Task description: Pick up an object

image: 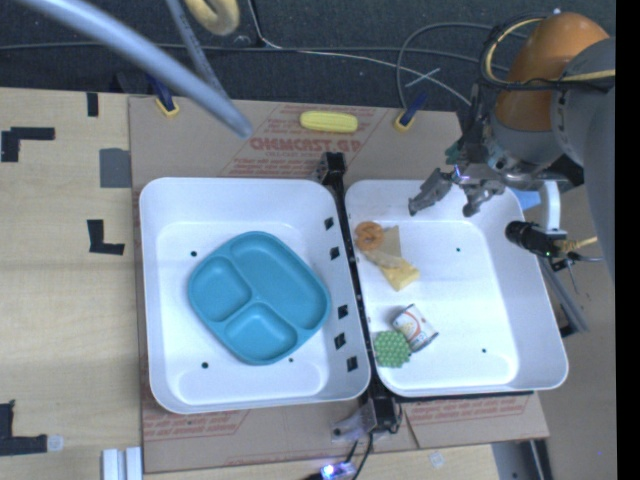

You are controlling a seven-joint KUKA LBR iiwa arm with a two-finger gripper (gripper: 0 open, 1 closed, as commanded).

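The left bin holds a blue divided tray, lying flat near its middle. Behind the bins, a yellow oblong piece rests on the cardboard sheet covering the counter. In the right bin, close to the divider, sit a small orange-brown item touching a pale yellow wedge. Nearer the front edge lie a small silver-and-white packet and, just beside it, a green round textured ball. Over the right bin's far edge hangs the gripper, its jaws spread apart with nothing between them, well apart from every object below. The arm's orange band shows above it.
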